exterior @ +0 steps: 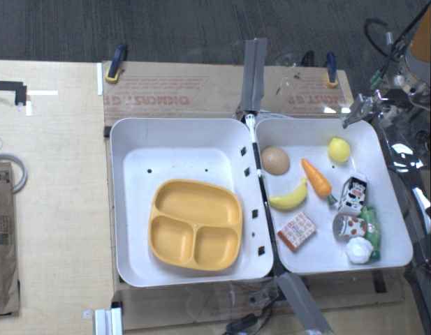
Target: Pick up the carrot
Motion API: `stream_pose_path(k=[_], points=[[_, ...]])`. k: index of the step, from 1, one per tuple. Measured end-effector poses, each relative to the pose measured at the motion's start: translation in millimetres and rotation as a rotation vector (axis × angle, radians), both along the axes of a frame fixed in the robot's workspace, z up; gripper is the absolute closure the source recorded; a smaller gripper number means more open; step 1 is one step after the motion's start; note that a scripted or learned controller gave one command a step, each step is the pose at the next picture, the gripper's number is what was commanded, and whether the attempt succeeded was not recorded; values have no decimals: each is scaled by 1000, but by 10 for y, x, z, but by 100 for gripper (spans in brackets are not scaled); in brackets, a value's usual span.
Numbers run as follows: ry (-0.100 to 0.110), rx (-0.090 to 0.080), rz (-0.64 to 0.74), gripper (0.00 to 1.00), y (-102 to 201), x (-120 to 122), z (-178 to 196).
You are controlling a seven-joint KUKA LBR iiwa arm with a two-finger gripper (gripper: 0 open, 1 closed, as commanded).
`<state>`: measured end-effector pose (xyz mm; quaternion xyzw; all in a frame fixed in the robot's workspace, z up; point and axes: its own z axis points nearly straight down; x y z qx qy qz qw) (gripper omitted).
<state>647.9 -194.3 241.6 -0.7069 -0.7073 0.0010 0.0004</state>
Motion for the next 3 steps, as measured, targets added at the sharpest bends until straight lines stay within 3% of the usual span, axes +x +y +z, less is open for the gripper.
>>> stream_pose_path(k=[1,2,3], points=[[-3,0,233,0,488,-347,-1494],[-4,0,229,100,474,-345,-1399],[-1,-1,-139,100,896,46,-84]])
